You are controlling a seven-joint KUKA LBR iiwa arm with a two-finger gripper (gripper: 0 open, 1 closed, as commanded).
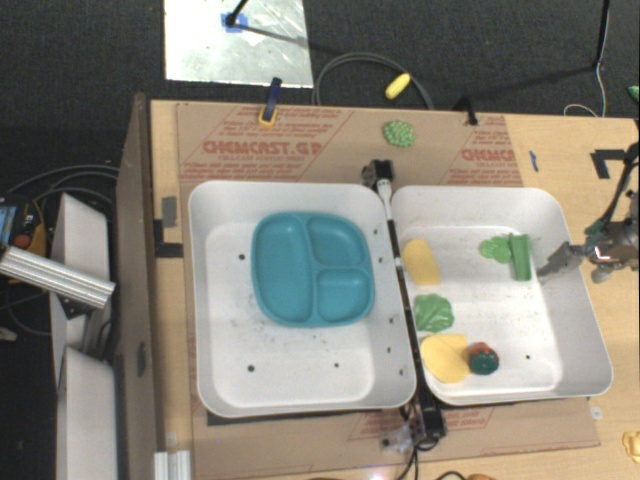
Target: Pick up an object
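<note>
While the gripper (560, 259) hangs over the right bin (560, 363), just beside the green block (520, 256), we cannot tell how it stands; it looks blurry. Left of this bin sits a teal plate (312, 269).

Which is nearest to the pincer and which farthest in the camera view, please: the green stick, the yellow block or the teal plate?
From the pincer at the right bin's right edge:
1. Green stick, right bin, just left of it.
2. Yellow block, right bin's left side.
3. Teal plate, left bin.
</note>
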